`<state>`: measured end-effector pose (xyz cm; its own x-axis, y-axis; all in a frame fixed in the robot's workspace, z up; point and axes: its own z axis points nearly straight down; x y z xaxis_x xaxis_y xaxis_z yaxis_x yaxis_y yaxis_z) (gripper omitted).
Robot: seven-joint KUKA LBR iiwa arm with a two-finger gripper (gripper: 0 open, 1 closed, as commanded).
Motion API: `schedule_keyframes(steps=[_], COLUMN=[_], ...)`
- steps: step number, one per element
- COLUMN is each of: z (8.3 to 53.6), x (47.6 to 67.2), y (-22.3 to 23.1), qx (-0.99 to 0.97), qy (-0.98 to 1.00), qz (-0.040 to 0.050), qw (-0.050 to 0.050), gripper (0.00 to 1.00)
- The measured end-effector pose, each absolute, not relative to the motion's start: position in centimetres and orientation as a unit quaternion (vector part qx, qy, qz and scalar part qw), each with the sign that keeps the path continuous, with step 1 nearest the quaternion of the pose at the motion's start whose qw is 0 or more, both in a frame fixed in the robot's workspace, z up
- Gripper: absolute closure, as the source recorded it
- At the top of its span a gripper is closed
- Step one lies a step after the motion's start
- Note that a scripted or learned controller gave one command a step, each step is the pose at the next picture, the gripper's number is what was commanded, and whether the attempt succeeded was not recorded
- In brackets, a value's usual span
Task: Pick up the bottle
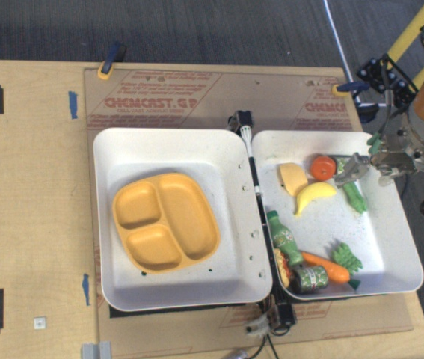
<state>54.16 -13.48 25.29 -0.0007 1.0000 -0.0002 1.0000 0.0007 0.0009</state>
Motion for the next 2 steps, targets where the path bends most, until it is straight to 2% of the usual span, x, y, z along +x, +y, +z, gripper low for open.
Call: schedule_keyframes(steps=[1, 2], z=[16.7, 8.6], x=[56.4, 60.1], y=[-14.7, -15.1], qx=[0.814, 0.837], qy=[0.581, 0.547], qz=[-0.0007, 0.0014], qw=[-0.002, 0.001], gripper=[0.0, 0.0])
